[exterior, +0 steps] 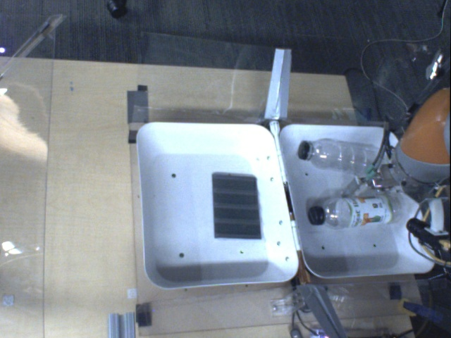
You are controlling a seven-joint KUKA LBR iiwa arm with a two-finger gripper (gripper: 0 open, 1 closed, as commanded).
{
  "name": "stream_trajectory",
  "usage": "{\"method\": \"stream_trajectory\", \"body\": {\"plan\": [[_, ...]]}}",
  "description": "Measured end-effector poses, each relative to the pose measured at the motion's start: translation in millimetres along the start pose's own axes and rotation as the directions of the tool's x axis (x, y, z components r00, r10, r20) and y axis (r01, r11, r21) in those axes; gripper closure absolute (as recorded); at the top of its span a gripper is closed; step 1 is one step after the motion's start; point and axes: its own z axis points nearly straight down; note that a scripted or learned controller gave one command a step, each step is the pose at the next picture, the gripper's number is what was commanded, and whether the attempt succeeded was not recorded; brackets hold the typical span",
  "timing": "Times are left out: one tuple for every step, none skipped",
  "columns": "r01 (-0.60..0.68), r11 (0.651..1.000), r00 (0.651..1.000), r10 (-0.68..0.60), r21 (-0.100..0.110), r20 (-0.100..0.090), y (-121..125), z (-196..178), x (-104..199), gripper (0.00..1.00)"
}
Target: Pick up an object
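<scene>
Just left of the gripper [375, 182], in the right bin [352, 263], the labelled bottle [350, 213] lay crosswise, black cap pointing left; label unreadable; grip state couldn't be told.

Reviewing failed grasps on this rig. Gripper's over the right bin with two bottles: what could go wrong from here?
1. The gripper sits between the upper bottle and the labelled bottle, so it may close on neither.
2. Both are clear, round and lying on their sides, likely to roll or slip.
3. The labelled bottle could get pushed against the right bin wall.
</scene>
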Motion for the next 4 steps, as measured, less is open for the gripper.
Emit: {"method": "stream_trajectory", "body": {"plan": [[0.117, 0.993, 0.993, -0.117, -0.002, 0.0, -35.6, -1.1, 12.4, 0.0], [0.122, 0.993, 0.993, -0.122, -0.006, -0.004, -27.5, -1.9, 112.4, 0.0], [0.122, 0.992, 0.992, -0.122, -0.015, -0.001, -24.2, -14.4, 112.1, 1.0], [-0.218, 0.976, 0.976, 0.218, 0.006, -0.001, -62.9, -33.7, 56.7, 1.0]]}}
